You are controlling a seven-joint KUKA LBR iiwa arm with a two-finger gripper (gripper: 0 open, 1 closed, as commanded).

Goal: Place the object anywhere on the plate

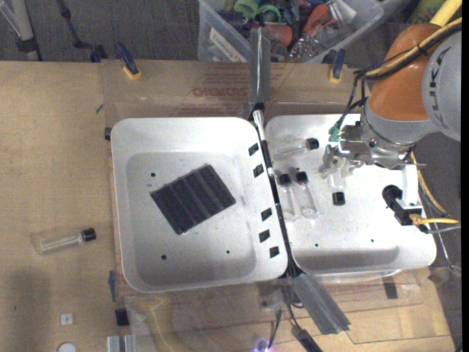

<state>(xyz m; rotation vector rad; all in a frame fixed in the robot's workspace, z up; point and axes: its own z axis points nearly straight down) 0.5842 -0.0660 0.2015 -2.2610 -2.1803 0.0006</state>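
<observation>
Claw (338, 166) hung over right bin (366, 251), upper middle; finger state could not be told. Small black-capped piece (338, 196) lay just below it on bin floor. Two clear vials with black caps (293, 189) lay side by side to its left, near divider (272, 189). Dark ribbed plate (192, 197) sat tilted in left bin (139, 134). Stray vial (64, 238) lay on bench, far left

A clear vial (64, 238) lies on the bench (51, 138); a toy-filled tub (286, 9) sits behind the bins.
</observation>
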